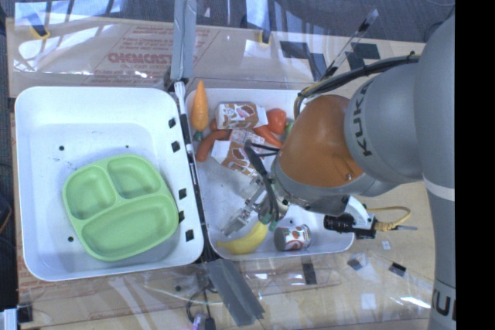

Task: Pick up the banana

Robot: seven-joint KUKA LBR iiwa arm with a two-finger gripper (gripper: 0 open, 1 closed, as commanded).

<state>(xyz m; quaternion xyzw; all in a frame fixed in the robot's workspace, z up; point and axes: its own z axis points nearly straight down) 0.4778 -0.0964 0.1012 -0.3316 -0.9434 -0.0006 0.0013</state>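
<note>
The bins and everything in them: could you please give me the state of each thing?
Banana: lying at the right bin's near edge, gripper right above it.
Carrot: lying at the far left corner.
Green tray: flat in the left bin.
Small can: on its side beside the banana.

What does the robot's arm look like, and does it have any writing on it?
The arm is fat, round and smooth grey, with black KUKA letters on it. A shiny orange band wraps around it above the wrist. Thin black cables loop over it. The end effector is small, metal and silvery, with two thin fingers.
</note>
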